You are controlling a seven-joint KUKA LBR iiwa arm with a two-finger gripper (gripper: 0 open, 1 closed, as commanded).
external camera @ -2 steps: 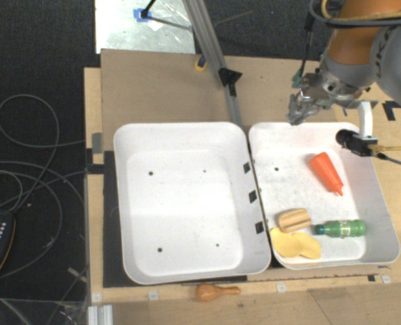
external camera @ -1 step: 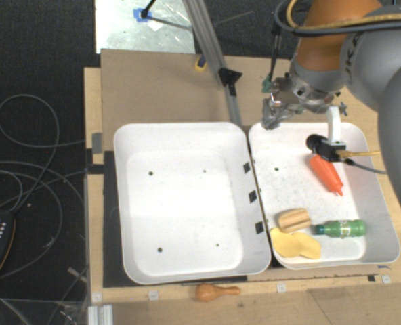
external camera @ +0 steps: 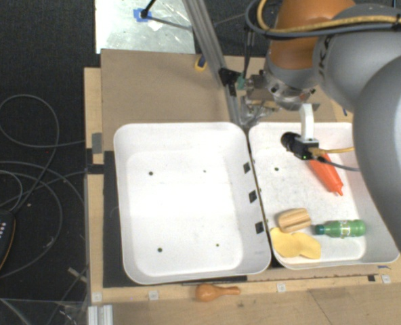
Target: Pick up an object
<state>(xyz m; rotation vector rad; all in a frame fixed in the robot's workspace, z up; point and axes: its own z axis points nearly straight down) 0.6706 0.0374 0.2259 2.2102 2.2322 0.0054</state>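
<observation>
Nearest, on the tabletop [external camera: 322,295]: a tan gourd [external camera: 217,291]. At the near end of the right bin [external camera: 282,195], a yellow slice [external camera: 295,244] touching a wooden roll [external camera: 292,219], a green bottle [external camera: 341,229] just beside; further back, an orange carrot [external camera: 326,175]. Farthest, the pincer [external camera: 248,119], over the bins' meeting rims; clenched or released, cannot tell. Risks striking a rim, grabbing nothing.

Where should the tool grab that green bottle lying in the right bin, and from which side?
Probably mid-body, from straight above, closing across its narrow width: the green bottle lies on its side, long axis left to right in view.
</observation>
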